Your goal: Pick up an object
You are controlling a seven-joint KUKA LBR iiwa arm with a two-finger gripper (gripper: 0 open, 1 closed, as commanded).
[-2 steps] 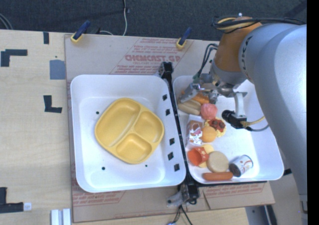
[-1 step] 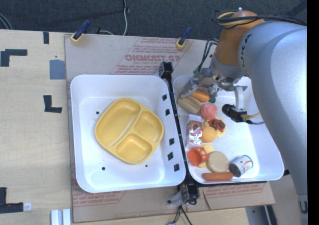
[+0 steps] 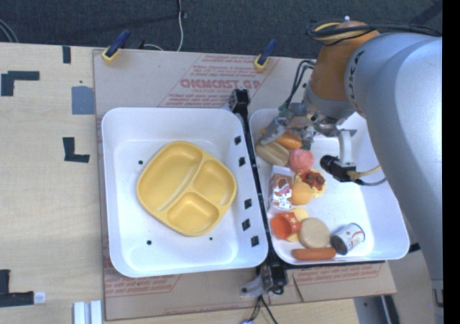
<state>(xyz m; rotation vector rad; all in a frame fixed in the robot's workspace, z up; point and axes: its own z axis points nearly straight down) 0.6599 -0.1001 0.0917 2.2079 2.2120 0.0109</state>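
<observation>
My gripper (image 3: 284,128) is down in the far left corner of the right bin (image 3: 384,204), just over a tan bread-like piece (image 3: 273,152) and an orange piece (image 3: 289,141). A pink ball (image 3: 302,159) lies right beside them. Nothing in the view shows an object held. The grey arm with its orange band (image 3: 332,71) covers the bin's far right part.
More toy food fills the right bin: a printed packet (image 3: 280,190), a yellow-orange fruit (image 3: 307,184), a red cup (image 3: 284,224), a round tan biscuit (image 3: 314,232), a sausage (image 3: 314,253), a small can (image 3: 348,236). The left bin (image 3: 122,172) holds a yellow compartment tray (image 3: 187,187).
</observation>
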